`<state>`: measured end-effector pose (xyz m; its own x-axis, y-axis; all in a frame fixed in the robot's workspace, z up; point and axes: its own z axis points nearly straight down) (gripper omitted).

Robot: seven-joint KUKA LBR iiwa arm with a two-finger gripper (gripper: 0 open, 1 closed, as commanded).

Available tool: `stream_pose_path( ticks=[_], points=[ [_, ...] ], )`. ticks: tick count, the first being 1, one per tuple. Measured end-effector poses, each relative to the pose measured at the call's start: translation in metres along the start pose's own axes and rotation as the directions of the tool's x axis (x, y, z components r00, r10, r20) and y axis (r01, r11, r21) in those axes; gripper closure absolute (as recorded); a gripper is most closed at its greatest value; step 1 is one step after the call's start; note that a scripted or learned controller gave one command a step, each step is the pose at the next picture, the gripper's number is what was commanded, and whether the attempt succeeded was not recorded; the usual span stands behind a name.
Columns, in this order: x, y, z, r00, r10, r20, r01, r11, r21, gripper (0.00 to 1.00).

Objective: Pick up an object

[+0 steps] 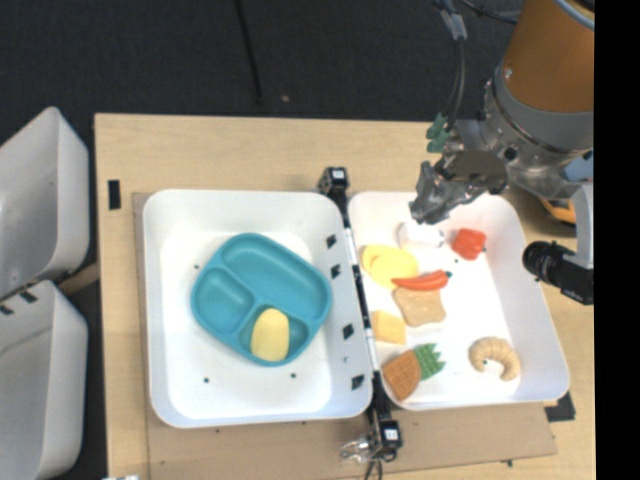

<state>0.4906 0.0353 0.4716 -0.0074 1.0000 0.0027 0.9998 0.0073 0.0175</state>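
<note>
The claw (432,208) hangs low over the far end of the right bin (535,363), its dark tip pointing down and toward the divider; whether it is spread or closed I cannot tell, since the tip reads as one dark mass from this angle, and nothing can be seen held in it. Directly beneath the tip lies a small white object (420,236), pale against the bin floor and hard to make out; just to its right sits a red pepper-like piece (468,242), near but apart from the tip. Further toward the near end lie a yellow piece (388,262), a red chilli (422,281) resting across a slice of toast (421,308), a yellow cheese wedge (389,327), a pineapple-like toy (408,370) and a croissant (497,357).

In the left bin (170,388) a blue divided plate (250,288) carries a yellow lemon-shaped piece (269,334) in its near compartment; both bins sit on the wooden counter (120,158).

By my reading the step in hand is the approach or descent onto a target, most likely the white object, though the red piece is close enough to be the aim; no grasp is confirmed. The next move calls for the tip to settle squarely over one item, close on it alone, and lift straight up without dragging the neighbour.
</note>
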Motion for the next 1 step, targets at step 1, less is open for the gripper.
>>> stream_pose_path(
  ticks=[1],
  points=[
    [-0.0069, -0.0015, 0.0489, 1.000, 0.008, 0.005, -0.008, 1.000, 0.019, 1.00]
  ],
)
